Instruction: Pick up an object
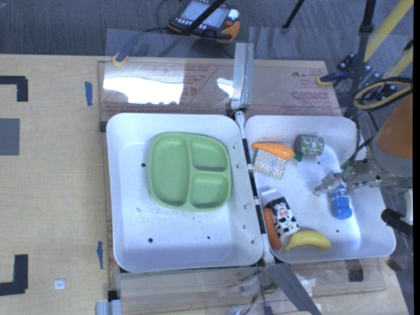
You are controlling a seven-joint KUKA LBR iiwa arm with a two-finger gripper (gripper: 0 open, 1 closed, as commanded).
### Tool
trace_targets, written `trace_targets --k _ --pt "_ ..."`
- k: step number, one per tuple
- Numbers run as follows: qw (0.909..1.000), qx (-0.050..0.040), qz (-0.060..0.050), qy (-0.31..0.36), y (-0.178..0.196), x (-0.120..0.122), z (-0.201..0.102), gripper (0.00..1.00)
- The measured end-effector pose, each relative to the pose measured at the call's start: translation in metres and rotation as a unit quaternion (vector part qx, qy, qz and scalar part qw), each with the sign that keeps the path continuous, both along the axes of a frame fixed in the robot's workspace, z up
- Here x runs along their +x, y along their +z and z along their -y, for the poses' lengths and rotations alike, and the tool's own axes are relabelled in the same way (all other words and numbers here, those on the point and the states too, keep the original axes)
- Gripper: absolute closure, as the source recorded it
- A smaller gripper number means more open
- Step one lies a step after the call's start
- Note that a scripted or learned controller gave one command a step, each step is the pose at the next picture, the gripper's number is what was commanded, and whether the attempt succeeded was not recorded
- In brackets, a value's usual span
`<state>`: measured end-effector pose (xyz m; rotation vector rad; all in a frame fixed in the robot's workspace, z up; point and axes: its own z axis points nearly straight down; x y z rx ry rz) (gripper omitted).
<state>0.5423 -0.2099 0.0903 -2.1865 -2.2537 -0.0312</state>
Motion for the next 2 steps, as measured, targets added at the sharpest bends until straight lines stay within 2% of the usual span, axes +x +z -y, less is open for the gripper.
trace_targets --k 1,2 --pt "1.0 -0.005 0.0 -0.001 0.009 -0.001 0.004 1.0" --pt "0.9984 -0.0073 -0.006 -0.056 0.118 0.016 -0.049 1.0"
